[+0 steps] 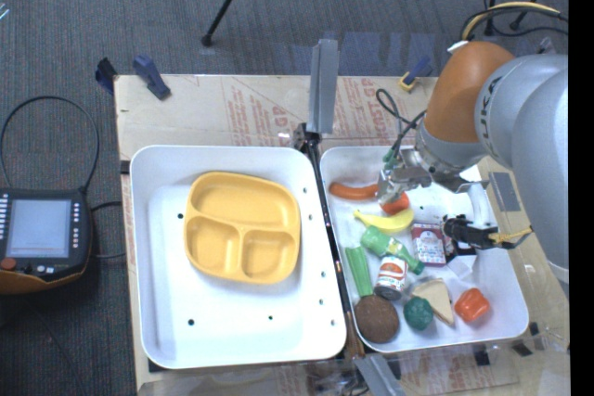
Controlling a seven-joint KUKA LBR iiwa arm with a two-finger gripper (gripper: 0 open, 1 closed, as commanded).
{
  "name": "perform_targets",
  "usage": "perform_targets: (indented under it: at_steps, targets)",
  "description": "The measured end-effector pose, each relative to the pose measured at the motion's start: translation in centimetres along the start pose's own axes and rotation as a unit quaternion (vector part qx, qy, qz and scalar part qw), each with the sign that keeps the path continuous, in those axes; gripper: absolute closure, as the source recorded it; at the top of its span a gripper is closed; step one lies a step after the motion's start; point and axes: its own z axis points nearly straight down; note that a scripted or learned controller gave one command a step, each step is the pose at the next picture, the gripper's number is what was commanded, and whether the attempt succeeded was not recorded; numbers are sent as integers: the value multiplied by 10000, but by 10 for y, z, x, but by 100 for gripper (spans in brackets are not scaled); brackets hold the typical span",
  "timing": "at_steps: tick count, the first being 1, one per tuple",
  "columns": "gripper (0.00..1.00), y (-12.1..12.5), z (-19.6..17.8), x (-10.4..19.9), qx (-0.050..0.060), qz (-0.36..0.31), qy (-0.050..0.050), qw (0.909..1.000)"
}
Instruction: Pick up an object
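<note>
the tool (397, 190) sits low at the right bin's (516, 315) eleven o'clock, over a small red piece (397, 203) between sausage (354, 191) and banana (385, 220); its opening cannot be told.

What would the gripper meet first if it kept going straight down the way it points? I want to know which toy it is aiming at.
Probably the small red item right under the gripper, with the banana just beyond it. Depth is hard to judge from this slanted view.
</note>
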Motion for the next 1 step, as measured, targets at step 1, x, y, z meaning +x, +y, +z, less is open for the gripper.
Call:
perform_targets:
  at_steps: [1]
  targets:
    - [0,0,1,0,6,1,1,10000]
